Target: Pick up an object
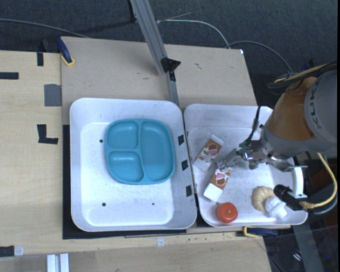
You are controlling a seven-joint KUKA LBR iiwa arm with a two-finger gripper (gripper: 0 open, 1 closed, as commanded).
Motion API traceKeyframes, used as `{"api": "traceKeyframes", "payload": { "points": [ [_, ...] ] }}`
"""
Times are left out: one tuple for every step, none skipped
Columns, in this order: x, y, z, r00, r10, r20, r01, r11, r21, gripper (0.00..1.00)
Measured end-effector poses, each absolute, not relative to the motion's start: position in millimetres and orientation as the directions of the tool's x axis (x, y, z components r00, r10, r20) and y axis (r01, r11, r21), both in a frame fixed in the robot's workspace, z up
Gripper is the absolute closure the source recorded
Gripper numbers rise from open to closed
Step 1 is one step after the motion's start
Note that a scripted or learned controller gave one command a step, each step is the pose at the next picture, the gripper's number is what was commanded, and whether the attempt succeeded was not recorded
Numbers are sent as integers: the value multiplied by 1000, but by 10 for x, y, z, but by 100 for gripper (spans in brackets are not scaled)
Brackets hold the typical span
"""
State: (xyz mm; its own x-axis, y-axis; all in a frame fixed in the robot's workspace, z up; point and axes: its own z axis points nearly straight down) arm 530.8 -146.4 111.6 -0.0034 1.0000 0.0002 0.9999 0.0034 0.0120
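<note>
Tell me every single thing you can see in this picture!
bins: 2, white, side by side on the bench, left and right
plate: 1, blue, three sections, in the left bin
packets: 2, white with red-brown print, left part of the right bin, one behind the other
ball: 1, red-orange, at the front edge of the right bin
bun: 1, tan, front right part of the right bin
bar: 1, grey metal, slanting down from the top towards the gap between the bins
arm: 1, grey with an orange band, reaching from the right, its tip over the right bin beside the packets
</note>
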Motion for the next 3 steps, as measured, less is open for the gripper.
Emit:
{"api": "traceKeyframes", "payload": {
  "points": [
    [5324, -1453, 1222, -4, 1000, 2, 1000, 4, 16, 100],
    [5438, -1433, 1747, -2, 1000, -1, 1000, 2, 4, 100],
    [5451, -1432, 2275, -2, 1000, -1, 1000, 2, 5, 100]
  ]
}}
